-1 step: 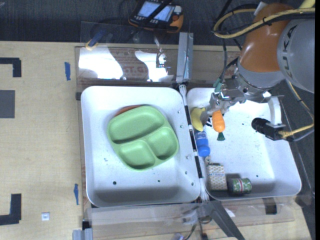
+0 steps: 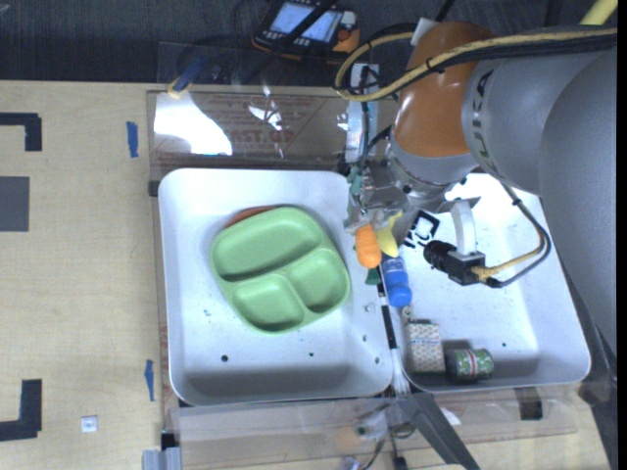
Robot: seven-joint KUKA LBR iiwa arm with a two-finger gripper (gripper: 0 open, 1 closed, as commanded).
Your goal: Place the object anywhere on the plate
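**Clerk:** Entry one, orange object (image 2: 366, 248). Axis?

**Keeper:** Oblong. Its long axis runs near-to-far in the camera view, and I cannot tell which end leads. It sits at the shared rim of the two bins, just beside the right edge of the green plate (image 2: 284, 267) and not on it.

**Clerk:** Relative to the gripper (image 2: 366, 209)?

**Keeper:** Directly on the gripper's near side, close against it. I cannot tell how wide the gripper stands or whether it has a grasp.

**Clerk:** Surroundings, by size?

**Keeper:** The left bin (image 2: 186, 292) holds the three-compartment plate. The right bin (image 2: 529, 331) holds a patterned box (image 2: 423, 346) beside a green can (image 2: 468, 362) on its side. A blue bottle (image 2: 396, 284) and a yellow piece (image 2: 390, 241) crowd the orange object's near-right side.
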